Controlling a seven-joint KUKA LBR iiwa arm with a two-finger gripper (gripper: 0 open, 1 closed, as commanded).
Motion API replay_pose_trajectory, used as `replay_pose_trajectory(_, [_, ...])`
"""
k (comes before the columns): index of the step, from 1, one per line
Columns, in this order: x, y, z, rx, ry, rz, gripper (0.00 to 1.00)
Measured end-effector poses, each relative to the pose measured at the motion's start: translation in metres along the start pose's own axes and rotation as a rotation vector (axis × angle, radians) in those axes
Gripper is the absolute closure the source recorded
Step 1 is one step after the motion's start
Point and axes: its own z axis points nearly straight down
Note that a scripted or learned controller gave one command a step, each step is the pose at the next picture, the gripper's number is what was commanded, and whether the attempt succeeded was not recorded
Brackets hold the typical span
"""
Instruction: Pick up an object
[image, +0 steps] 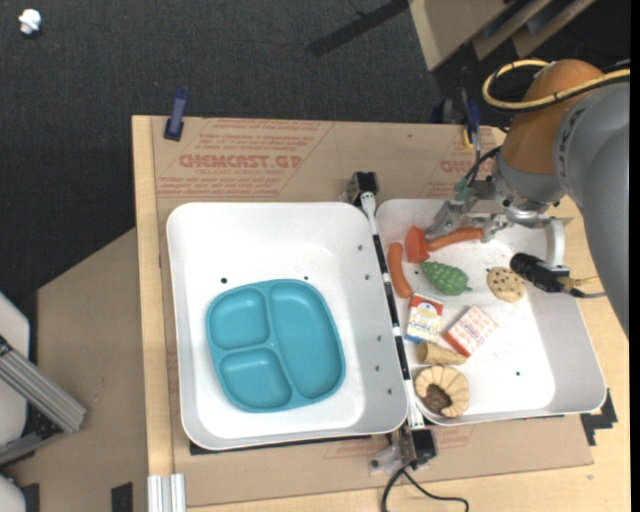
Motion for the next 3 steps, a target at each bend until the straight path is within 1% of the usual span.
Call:
replay_pose_trajectory(1, [0.015, -0.08, 0.004, 0.018, 0.004, 0.007, 0.0])
replay_pose_trajectory(2, [0.043, -0.036, 0.01, 0.006, 0.0, 0.0, 0.0])
replay_pose_trajectory(3, [0.046, -0.012, 0.01, 0.022, 0.003, 0.005, 0.0])
